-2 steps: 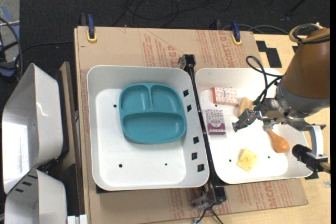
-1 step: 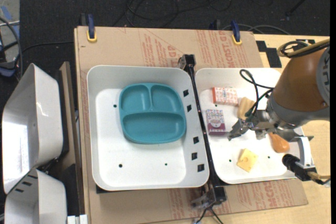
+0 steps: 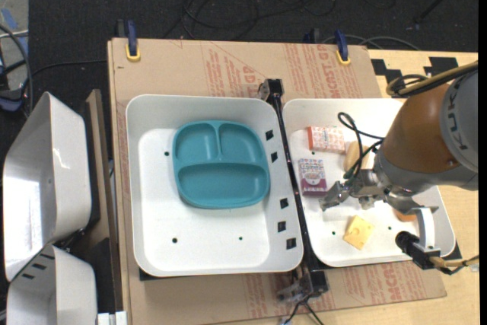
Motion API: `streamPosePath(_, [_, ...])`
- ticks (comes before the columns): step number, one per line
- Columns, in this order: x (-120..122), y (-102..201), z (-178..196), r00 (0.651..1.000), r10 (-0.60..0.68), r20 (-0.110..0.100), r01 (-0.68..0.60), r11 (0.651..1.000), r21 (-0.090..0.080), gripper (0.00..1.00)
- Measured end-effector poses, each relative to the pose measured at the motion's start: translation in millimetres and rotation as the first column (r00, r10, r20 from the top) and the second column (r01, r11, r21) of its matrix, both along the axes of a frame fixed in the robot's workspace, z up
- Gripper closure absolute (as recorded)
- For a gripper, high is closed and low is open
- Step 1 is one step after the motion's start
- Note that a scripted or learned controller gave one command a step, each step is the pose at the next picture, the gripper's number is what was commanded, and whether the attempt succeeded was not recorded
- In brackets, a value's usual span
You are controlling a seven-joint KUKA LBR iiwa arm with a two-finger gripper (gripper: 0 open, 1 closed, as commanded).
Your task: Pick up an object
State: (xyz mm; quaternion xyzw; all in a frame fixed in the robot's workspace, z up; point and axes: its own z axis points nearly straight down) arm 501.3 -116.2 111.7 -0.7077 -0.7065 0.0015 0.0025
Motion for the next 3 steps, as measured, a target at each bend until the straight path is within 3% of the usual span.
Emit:
streamPosePath(1, [1.3, 0.0, 12.5, 1.0, -0.002, 0.005, 0.002, 1.0, -0.001, 1.0])
streamPosePath(3, [3.0, -1.5, 100.9, 1.0, 0.004, 0.009, -0.004, 1.0, -0.003, 1.0])
